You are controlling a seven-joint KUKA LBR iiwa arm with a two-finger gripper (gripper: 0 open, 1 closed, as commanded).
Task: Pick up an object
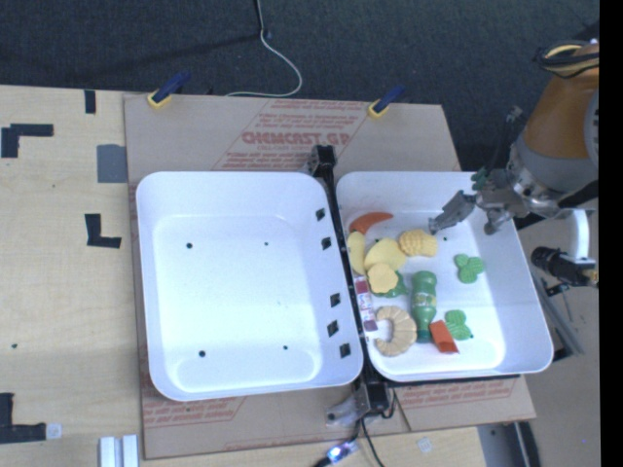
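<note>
We see the arm (560, 125) cut off at the right edge, its upper part out of frame. Left bin (234, 280) sits beside the right bin (516, 348), which holds the toy food bunched toward its left and near side: yellow pieces (382, 257), green bottle (423, 298), ringed pastry (396, 328), corn (418, 243), orange slice (369, 221), green bits (468, 268), red block (443, 337). Gripper (467, 210) hangs over the bin's far right part, just right of the corn. It's too small and blurred for us to tell its opening or any hold.
</note>
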